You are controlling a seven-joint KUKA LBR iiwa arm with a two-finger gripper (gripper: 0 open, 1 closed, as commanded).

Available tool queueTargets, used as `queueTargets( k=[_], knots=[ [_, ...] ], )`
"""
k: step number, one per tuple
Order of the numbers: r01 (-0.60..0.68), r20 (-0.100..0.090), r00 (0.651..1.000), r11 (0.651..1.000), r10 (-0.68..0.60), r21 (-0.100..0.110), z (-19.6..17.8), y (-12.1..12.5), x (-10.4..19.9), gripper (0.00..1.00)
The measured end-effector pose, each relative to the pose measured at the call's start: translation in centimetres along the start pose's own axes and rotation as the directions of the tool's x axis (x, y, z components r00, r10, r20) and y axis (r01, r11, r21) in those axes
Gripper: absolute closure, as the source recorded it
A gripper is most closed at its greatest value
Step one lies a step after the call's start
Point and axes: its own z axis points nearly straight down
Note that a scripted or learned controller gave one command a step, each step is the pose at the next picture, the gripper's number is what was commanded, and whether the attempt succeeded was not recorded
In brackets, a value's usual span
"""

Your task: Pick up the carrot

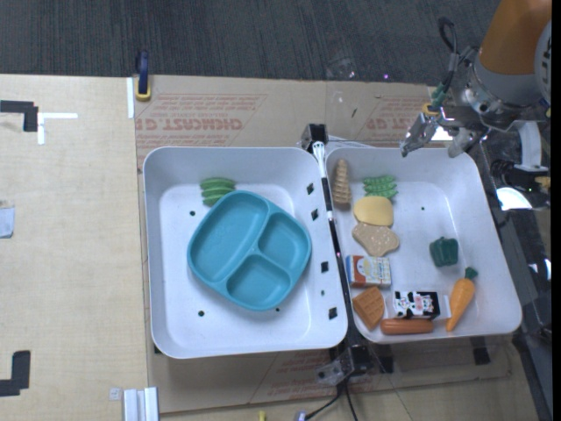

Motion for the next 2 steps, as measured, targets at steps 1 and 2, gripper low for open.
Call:
queueTargets(
  k=[1,2],
  knots=[
    [0.227,0.001,0.974,0.974,-0.227,-0.002,1.2,-7.7,-3.1,0.00],
    [0.319,0.000,0.948,0.948,-0.319,-0.002,10.0,-10.5,-7.4,0.00]
  ],
)
